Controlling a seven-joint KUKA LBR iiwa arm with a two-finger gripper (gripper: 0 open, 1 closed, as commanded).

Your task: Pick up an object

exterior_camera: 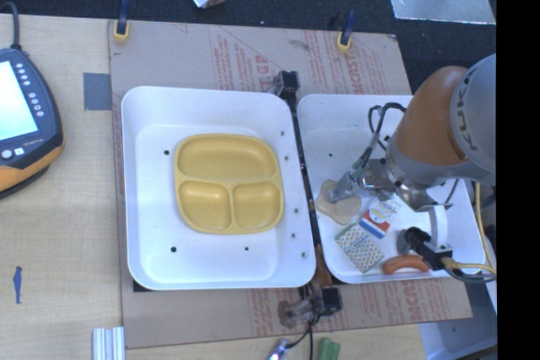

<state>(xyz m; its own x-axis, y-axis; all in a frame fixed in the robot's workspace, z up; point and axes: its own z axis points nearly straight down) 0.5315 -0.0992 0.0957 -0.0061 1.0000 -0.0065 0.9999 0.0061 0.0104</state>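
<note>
Low at the frame's bottom edge, a small green object (327, 347) lies on the worktop (67, 249), below the right bin (337, 110). Brown cardboard (253, 55) covers the worktop under both bins, held by two clamps at its far edge; dark floor lies beyond. Left of the right bin, the left bin (143, 181) holds a yellow divided tray (228, 181). A teach pendant (25, 122) rests well left of that.

Reaching into the right bin from the right, the arm (439, 131) bends down, its claw (344, 190) low over a beige object (336, 206) near the bin's left wall; whether its fingers are parted or closed cannot be told. Just beside, a patterned packet (360, 249) lies slanted, with a red-blue-white card (376, 223) and an orange-handled tool (405, 265) lying roughly left-right.
</note>
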